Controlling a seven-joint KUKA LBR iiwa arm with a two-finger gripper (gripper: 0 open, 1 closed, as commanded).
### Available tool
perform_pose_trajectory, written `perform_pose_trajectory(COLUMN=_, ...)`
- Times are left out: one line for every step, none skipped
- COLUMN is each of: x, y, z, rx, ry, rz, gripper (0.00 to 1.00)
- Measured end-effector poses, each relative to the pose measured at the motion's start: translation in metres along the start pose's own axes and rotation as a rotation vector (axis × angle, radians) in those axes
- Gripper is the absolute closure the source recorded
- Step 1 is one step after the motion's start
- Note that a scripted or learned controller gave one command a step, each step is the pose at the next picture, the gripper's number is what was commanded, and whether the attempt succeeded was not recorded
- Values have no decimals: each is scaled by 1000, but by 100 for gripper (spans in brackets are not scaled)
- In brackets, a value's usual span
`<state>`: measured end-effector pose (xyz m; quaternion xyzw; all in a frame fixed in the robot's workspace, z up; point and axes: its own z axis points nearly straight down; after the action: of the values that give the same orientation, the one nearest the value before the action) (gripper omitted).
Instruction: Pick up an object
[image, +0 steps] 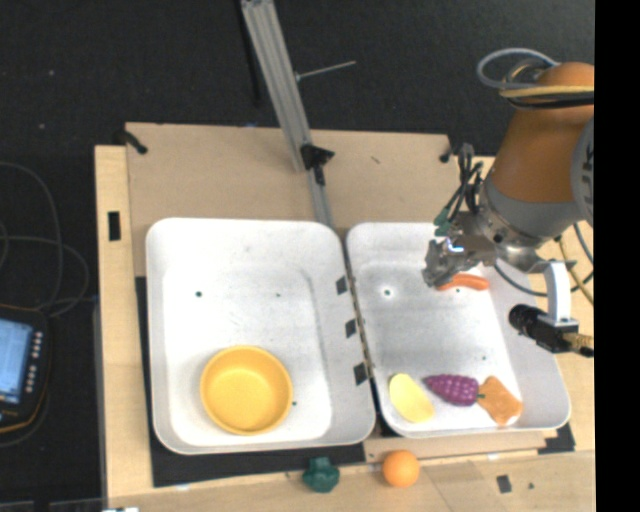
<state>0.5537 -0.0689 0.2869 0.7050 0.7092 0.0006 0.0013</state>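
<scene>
My gripper (443, 268) hangs over the upper middle of the right bin (420, 240). A small orange-red, elongated object (467, 284) lies directly beside and below the gripper's tip, touching or nearly touching it. The view does not settle whether this object is gripped or resting on the bin floor. Along the right bin's front edge lie a pale yellow piece (410, 398), a purple bunch of grapes (451, 388) and an orange piece (500, 399).
A yellow bowl (246, 388) sits at the front of the left bin (250, 260). An orange ball (400, 468) and a green object (321, 475) rest on the bench in front of the bins. A slanted metal rail (290, 110) rises behind them.
</scene>
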Motion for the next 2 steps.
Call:
perform_pose_trajectory(x=55, y=27, z=12, rx=0, ry=0, rz=0, gripper=100)
perform_pose_trajectory(x=94, y=43, z=17, rx=1, ry=0, rz=2, gripper=100)
